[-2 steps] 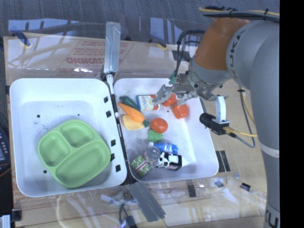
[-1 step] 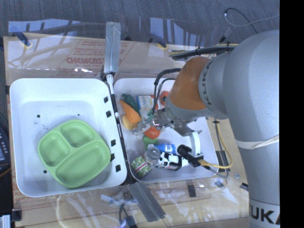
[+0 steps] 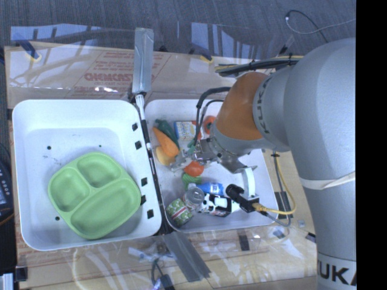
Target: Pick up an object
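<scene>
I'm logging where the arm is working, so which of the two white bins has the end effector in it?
The right bin, the one crowded with small items. The end effector is down among them; the left bin holds a green divided plate.

I see a green tray (image 3: 94,193) in a white bin (image 3: 36,132); grey arm (image 3: 314,125), orange band (image 3: 242,107); black-and-white patterned toy (image 3: 213,204) below the gripper (image 3: 192,156).

"KUKA" lettering on arm base (image 3: 334,275); faint red print on cardboard (image 3: 100,76), unreadable.
</scene>
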Tool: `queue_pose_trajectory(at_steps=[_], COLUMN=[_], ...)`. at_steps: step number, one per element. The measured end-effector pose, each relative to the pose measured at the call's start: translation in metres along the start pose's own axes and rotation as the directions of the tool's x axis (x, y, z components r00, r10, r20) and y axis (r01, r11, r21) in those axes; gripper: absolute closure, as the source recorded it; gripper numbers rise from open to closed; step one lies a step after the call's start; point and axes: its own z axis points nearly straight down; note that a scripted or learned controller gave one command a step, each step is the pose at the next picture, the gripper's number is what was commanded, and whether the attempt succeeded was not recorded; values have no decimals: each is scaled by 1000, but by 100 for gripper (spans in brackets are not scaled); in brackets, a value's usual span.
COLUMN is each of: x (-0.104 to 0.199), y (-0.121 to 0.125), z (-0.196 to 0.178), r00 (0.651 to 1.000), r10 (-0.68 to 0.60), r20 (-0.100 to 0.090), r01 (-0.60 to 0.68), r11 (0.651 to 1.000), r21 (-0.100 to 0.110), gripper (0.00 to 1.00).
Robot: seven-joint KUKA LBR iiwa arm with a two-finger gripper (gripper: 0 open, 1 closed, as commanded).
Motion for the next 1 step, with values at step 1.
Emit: queue_pose_trajectory(at_steps=[1], x=[1], y=[0], z=[-9], r00=[1000], r10=[-6], r20=[-1], r01=[6], r11=[1000], r21=[4], gripper=[100])
